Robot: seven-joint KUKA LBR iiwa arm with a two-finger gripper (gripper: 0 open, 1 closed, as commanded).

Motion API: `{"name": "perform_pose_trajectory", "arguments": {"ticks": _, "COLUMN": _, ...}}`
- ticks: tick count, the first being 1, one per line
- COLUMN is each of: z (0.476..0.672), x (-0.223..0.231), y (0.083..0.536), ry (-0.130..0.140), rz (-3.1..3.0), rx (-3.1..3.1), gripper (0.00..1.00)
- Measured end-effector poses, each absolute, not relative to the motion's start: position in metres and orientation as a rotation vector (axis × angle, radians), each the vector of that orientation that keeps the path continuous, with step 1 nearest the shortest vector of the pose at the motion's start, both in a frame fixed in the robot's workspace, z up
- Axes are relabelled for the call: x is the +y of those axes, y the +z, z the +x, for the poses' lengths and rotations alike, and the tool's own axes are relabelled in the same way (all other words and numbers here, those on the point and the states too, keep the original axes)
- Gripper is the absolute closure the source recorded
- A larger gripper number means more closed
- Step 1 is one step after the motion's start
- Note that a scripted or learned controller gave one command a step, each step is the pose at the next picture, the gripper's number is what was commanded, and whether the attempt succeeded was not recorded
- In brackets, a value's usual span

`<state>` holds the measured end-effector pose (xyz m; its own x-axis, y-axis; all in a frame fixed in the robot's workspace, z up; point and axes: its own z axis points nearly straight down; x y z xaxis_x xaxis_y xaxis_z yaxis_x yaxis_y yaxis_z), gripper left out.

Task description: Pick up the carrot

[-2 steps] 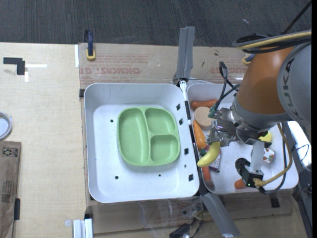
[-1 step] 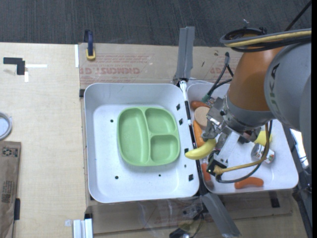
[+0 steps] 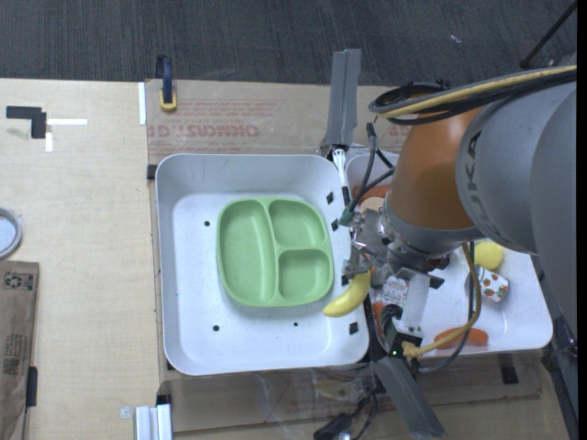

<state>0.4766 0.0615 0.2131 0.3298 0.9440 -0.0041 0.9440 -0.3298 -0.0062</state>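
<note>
Carrot [image 3: 456, 338] in right bin [image 3: 527, 324], just right of pincer [image 3: 396, 293] — grip state unclear, banana [image 3: 348, 297] beside it

Carrot [image 3: 456, 338]: orange, slender, tapered. Lying flat, roughly horizontal, on floor of right-hand white bin, close to its front wall. Partly crossed by a yellow cable; left end hidden behind the arm's wrist hardware.
</note>
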Motion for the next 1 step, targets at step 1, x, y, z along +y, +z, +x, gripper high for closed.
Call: {"name": "perform_pose_trajectory", "arguments": {"ticks": 1, "z": 0.4857, "x": 0.0236, "y": 0.3322, "ry": 0.007, "rz": -2.797, "rx": -1.433, "gripper": 1.00}}
